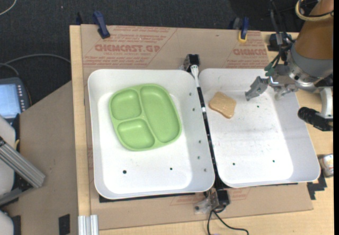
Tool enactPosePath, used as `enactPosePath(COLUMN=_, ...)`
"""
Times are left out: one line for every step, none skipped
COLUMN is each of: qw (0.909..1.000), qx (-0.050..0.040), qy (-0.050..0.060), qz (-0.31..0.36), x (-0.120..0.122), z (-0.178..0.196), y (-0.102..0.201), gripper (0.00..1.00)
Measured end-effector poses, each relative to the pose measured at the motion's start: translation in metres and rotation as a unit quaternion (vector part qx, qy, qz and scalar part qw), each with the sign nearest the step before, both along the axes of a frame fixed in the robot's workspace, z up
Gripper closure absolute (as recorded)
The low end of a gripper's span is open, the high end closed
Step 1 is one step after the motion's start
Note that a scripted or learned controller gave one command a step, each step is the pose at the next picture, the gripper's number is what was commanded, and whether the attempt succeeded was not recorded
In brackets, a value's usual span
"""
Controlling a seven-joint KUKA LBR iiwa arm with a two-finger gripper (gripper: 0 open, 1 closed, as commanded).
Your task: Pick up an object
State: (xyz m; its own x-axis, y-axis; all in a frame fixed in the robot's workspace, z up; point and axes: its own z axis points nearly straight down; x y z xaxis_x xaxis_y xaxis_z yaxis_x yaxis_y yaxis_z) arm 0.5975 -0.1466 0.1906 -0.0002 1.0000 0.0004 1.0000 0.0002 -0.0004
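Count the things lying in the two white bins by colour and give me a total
Green: 1, the green three-compartment plastic tray in the left bin.
Tan: 1, the tan bread-like slice in the right bin.
Total: 2.

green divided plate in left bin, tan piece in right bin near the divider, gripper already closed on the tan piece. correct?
Not quite. The camera view shows the gripper apart from the tan piece, up and to its right over the right bin, with nothing between its fingers. The rest stands: the green divided plate lies in the left bin, and the tan piece sits in the right bin near the divider.
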Motion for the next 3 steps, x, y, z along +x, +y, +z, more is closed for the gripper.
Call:
enactPosePath(qw=1.0000, qx=-0.0004, qy=-0.002, qz=0.000, x=0.001, z=0.011, y=0.000, gripper=1.00)
enactPosePath(qw=1.0000, qx=0.0018, qy=0.003, qz=0.002, x=-0.050, z=-0.007, y=0.074, gripper=1.00)
enactPosePath(qw=1.0000, qx=0.0015, qy=-0.002, qz=0.004, x=-0.105, z=0.068, y=0.158, gripper=1.00)
